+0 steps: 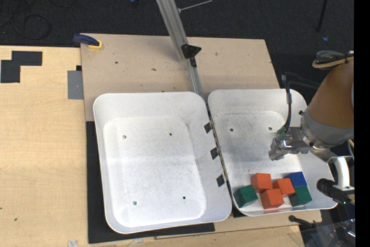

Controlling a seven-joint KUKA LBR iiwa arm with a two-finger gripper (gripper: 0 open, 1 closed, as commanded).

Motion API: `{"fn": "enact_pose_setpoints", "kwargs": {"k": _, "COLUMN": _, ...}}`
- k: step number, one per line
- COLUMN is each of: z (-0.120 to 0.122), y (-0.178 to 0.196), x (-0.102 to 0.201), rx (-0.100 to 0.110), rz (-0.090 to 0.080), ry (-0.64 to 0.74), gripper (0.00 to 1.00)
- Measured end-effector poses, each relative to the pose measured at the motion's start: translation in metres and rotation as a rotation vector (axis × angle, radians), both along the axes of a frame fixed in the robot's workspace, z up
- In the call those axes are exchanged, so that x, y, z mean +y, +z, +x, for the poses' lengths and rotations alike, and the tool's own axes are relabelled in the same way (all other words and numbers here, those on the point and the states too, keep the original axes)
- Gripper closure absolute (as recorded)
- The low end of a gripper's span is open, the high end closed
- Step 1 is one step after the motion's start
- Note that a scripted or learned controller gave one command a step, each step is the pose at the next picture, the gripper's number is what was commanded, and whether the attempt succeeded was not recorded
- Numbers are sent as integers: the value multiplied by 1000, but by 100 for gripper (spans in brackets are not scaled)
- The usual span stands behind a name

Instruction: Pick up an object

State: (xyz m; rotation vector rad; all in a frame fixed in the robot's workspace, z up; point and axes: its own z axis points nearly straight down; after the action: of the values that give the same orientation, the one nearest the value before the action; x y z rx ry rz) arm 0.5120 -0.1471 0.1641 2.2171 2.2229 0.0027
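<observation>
**Operator:** Where does the tool stand, and where are the candidate objects?

**Manual:** You will find the gripper (281, 149) over the right bin (248, 110), near its middle and towards its right side, above bare floor. The blocks sit clustered in that bin's near right corner: an orange block (262, 181) at the far left of the cluster, a second orange block (284, 186) to its right, a third orange block (272, 198) nearest you, a blue block (298, 179) at the far right, a green block (245, 195) at the left, and a second green block (301, 198) at the right. Several touch one another. The left bin (153, 159) plays no part in this step.

**Operator:** Are the fingers spread or closed?

**Manual:** You cannot tell from this view; the tool is small and blurred. No block is visible between the fingers, so treat the gripper as holding nothing.

**Operator:** How should you run the pick?

**Manual:** Choose a block with free sides. The green block at the left edge appears the most exposed. Move the tool towards the near side until it is centred over the chosen block. Align the fingers across two unobstructed faces, so that neither lands on a neighbour. Descend vertically, close, then lift straight up. Confirm the block sits between the fingers before you count the attempt a success.
</observation>
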Motion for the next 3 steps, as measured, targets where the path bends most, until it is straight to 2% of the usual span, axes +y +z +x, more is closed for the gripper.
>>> {"fn": "enact_pose_setpoints", "kwargs": {"k": 1, "z": 1, "y": 44, "x": -1, "rx": 0, "rz": 0, "ry": -2, "gripper": 100}}
{"fn": "enact_pose_setpoints", "kwargs": {"k": 2, "z": 14, "y": 41, "x": 53, "rx": 5, "rz": 3, "ry": 2, "gripper": 100}}
{"fn": "enact_pose_setpoints", "kwargs": {"k": 3, "z": 15, "y": 36, "x": 104, "rx": 6, "rz": 3, "ry": 2, "gripper": 100}}
